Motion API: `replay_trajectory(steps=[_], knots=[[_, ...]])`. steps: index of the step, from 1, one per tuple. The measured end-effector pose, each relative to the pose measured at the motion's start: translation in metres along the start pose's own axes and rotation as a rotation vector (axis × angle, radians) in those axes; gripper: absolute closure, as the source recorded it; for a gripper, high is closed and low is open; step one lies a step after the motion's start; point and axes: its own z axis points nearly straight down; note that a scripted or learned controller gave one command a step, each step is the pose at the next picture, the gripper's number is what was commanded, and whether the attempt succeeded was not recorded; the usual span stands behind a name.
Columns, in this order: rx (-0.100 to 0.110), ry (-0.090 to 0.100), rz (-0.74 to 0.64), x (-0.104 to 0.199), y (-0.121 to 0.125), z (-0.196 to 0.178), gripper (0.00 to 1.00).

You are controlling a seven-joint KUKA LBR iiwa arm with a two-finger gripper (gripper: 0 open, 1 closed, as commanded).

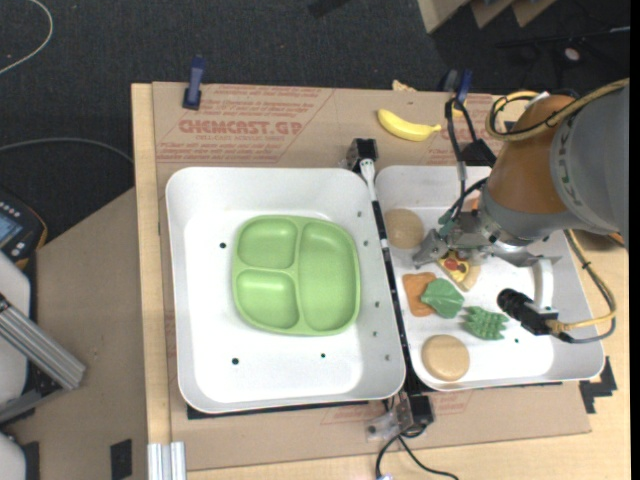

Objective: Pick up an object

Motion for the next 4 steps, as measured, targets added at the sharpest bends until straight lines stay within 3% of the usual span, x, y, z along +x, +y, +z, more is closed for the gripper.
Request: replay_trajectory(steps=[1,2,3,4], knots=[[-0.006,-0.003,0.004,-0.003,0.0,-0.013,1.0],[0.0,0.012,-0.013,0.133,0.001,-0.103,1.0],[0.008,0.008,-0.006,0.201,-0.049,-0.151,1.0],[-0.002,0.012,-0.005,0.232,-0.093,-0.274,1.0]])
